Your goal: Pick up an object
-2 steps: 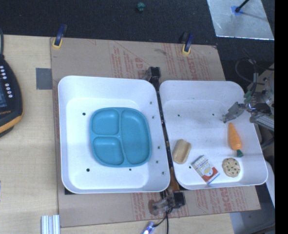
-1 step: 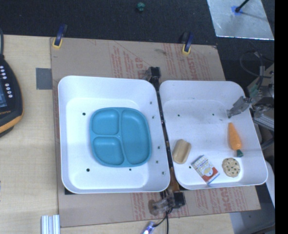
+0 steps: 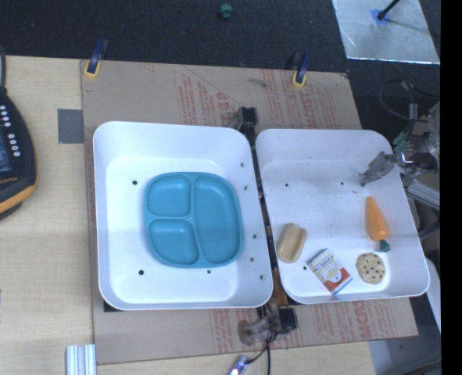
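Gripper [image 3: 374,170] at right bin [image 3: 324,151] far-right edge, mostly cut off; finger state unclear; carrot [image 3: 376,219] just near of it.

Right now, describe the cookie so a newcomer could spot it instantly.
Find the right bin, the one without the blue plate. Along its near edge lie a bread roll, a small carton and the cookie, nearest the right corner below the carrot. It is the only round, tan, speckled item.

Robot lab/test bench. Two white bins [image 3: 176,143] sit on cardboard sheet [image 3: 215,92] clamped w/ blue-yellow clips [image 3: 96,57]. Orange-rimmed teach pendant [image 3: 2,158] lies at left on wood benchtop.
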Action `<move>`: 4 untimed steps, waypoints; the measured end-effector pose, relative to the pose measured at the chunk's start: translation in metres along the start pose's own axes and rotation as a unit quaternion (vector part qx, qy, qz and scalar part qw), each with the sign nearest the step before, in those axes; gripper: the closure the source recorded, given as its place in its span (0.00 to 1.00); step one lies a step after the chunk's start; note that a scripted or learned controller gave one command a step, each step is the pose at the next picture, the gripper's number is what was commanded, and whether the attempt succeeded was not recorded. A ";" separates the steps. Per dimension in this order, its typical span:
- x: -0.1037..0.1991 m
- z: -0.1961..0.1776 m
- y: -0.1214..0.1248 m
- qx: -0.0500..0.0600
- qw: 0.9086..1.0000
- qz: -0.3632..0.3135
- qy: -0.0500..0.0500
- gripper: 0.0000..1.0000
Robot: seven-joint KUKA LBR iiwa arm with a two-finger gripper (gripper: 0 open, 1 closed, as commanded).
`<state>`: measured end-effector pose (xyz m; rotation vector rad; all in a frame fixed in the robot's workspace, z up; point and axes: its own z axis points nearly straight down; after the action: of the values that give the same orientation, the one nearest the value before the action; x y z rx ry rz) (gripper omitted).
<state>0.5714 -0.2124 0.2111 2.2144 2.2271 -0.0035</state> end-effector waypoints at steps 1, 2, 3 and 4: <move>0.003 0.014 0.000 0.002 1.000 -0.001 0.001 0.00; 0.001 0.017 -0.011 0.003 1.000 0.000 0.001 0.00; 0.000 0.002 -0.006 0.000 1.000 0.001 0.001 0.00; 0.001 0.021 -0.012 0.002 1.000 0.000 0.001 0.00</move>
<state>0.5598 -0.2116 0.1904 2.2177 2.2290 -0.0064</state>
